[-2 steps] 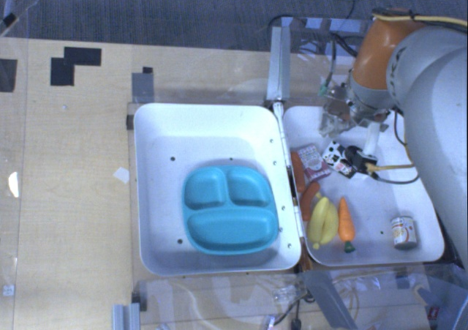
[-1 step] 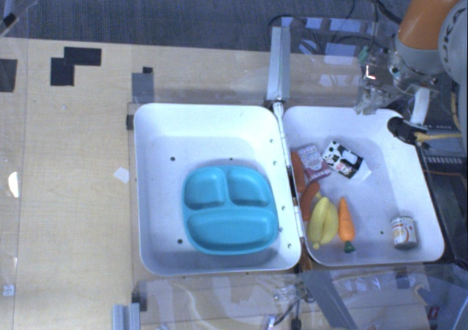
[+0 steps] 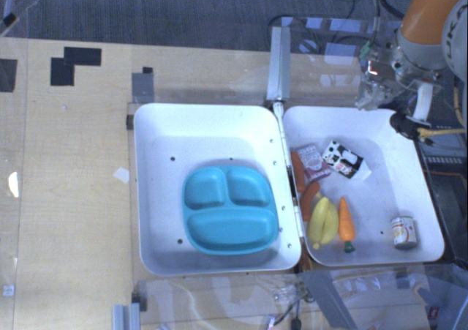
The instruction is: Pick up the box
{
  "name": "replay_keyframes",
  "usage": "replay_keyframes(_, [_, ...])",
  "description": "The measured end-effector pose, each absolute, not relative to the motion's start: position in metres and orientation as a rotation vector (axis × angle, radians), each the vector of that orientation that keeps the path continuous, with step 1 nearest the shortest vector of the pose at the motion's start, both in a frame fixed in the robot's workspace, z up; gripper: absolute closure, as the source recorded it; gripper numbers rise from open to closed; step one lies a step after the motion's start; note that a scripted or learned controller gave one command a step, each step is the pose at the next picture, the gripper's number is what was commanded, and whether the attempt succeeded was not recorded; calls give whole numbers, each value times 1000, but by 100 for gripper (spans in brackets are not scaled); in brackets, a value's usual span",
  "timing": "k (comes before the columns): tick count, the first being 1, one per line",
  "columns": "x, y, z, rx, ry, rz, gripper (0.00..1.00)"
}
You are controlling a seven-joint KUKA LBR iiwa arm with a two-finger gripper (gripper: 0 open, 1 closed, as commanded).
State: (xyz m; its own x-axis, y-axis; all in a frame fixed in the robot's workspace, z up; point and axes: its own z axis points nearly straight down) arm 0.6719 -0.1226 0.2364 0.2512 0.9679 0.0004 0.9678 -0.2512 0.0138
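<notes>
Blue tray (image 3: 231, 213), banana (image 3: 322, 222), carrot (image 3: 345, 222), can (image 3: 403, 233)

Single fixed camera overhead — slanted down on both bins (image 3: 142, 175).

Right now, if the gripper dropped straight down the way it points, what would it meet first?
Probably the back rim of the right bin, not the box, which lies nearer the camera on the bin floor. The gripper hangs over that edge; depth is unclear.

A small flat box (image 3: 342, 159) with a black-and-white printed face lies tilted on the floor of the right white bin (image 3: 409, 197), in its upper middle area, just right of a reddish packet (image 3: 312, 161) and above a banana (image 3: 322, 221) and carrot (image 3: 345, 223).
</notes>
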Motion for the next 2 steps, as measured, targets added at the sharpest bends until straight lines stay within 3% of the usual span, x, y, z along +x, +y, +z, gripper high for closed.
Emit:
replay_keyframes(1, [670,-195,222,2466,1937,4,100])
replay_keyframes(2, [655,-197,89,2705,1591,7,100])
